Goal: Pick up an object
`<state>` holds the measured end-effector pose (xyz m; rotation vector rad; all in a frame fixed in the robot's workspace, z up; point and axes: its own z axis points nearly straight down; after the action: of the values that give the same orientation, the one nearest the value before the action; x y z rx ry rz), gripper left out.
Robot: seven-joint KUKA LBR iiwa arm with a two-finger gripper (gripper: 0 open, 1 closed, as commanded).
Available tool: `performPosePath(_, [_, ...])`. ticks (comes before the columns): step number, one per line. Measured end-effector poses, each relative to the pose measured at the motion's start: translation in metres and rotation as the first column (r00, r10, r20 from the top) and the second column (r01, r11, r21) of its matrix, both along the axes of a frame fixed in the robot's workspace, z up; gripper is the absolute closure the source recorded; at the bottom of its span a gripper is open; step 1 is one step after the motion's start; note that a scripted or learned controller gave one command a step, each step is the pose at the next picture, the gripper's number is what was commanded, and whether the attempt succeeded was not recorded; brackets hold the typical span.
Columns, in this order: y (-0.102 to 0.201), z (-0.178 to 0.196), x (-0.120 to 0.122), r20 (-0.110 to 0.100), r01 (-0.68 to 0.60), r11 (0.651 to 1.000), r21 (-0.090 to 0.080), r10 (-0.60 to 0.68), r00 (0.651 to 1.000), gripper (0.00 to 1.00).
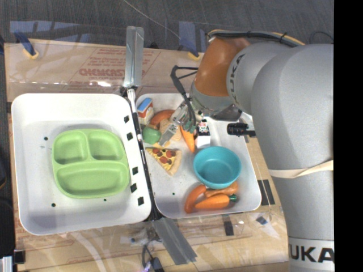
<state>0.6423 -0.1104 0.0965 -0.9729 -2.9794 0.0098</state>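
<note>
The gripper (172, 130) is down in the right bin (249, 200) among the toy food, near the green piece (151, 134) and pizza slice (165, 158). Honestly can't tell its state from this angle. My guess is it's low for a grab.

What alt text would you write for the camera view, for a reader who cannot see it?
A grey robot arm reaches from the right, its gripper low over toy food in the right bin: a pizza slice, carrots and a blue bowl. The left bin holds a green divided plate.
</note>
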Motion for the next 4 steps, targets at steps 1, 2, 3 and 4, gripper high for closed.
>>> performPosePath(1, [0.002, 0.013, 0.004, 0.017, -0.010, 1.000, -0.003, 0.010, 1.000, 1.00])
performPosePath(2, [0.073, 0.099, 0.009, 0.015, 0.159, 0.987, 0.005, -0.159, 0.987, 1.00])
performPosePath(3, [-0.034, 0.004, -0.038, 0.000, 0.213, 0.977, 0.000, -0.213, 0.977, 1.00])
performPosePath(4, [0.036, 0.099, -0.007, 0.015, 0.381, 0.925, 0.007, -0.381, 0.924, 1.00])
